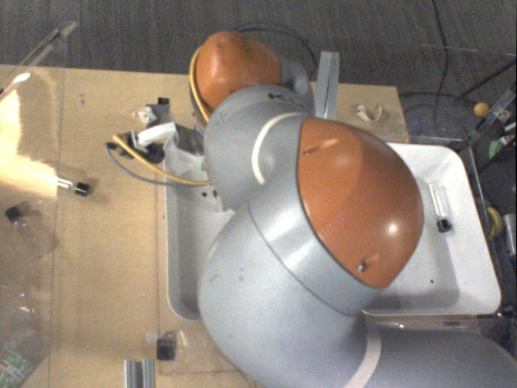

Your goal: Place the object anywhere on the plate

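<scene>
1. Camera view is showing a small clear tube with a dark cap (439, 206), possibly the object, lying in the right bin (477, 241), long axis running near-to-far.
2. Arm (323, 241) is covering the left bin (179, 249); no plate is identifiable.
3. Gripper's state: I cannot tell.

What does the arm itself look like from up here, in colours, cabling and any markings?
The arm is bulky, with rounded glossy grey housings and two orange domed caps. Pale rings mark the joint seams. Near the wrist, yellow and dark cables loop past white fittings. No lettering is legible, and I cannot make out the tool.
</scene>
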`<state>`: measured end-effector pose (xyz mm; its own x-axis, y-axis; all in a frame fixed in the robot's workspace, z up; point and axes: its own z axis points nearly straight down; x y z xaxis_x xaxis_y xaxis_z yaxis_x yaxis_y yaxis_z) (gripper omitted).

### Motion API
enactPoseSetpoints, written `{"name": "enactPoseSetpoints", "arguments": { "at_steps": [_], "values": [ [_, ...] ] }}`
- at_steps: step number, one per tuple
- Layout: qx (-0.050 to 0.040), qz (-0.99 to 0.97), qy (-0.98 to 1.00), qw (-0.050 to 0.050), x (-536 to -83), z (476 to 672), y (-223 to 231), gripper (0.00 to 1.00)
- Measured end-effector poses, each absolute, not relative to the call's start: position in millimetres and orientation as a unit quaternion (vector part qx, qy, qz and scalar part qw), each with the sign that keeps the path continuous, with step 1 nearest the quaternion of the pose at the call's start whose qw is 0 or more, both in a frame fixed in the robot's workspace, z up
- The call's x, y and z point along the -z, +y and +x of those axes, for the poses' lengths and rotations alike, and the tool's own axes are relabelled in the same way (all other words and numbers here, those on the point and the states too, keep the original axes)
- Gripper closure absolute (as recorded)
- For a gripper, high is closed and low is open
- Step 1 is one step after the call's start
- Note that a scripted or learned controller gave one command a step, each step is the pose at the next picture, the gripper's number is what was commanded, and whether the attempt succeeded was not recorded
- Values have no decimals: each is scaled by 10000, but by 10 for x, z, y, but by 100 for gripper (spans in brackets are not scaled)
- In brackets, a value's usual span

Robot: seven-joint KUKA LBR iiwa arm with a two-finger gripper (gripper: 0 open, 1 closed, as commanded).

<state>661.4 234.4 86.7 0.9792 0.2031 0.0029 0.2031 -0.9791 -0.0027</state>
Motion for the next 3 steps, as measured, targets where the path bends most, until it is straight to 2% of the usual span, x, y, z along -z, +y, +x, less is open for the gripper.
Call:
{"name": "enactPoseSetpoints", "arguments": {
  "at_steps": [3],
  "values": [
    [12,-9948,-1021,15,-866,6614,2344,0]
  ]
}}
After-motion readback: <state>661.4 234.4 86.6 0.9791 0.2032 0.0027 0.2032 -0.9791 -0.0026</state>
